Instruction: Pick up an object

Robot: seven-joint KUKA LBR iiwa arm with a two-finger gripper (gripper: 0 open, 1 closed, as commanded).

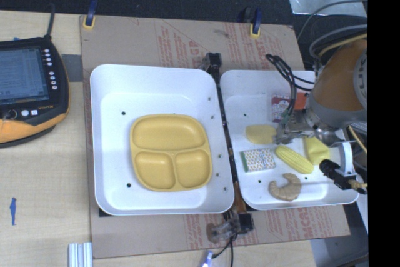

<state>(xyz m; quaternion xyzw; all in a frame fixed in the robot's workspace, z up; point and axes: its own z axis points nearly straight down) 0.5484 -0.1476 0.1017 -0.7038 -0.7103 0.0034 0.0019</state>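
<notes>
A pale wooden bench [37, 197] carries a cardboard sheet [187, 40], two white bins [103, 134] and a handheld pendant [28, 87].

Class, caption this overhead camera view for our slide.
Grey arm's gripper over right white bin of toy food; yellow divided plate in left.

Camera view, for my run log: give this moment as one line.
gripper: low in right bin, among toy foods | nearest: corn, yellow piece | grasp: not visible | left bin: yellow tray

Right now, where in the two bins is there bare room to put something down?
Left bin: white floor all around the yellow tray. Right bin: a bare patch at its far left corner. Its near half is crowded with corn, croissant and sponge.
</notes>
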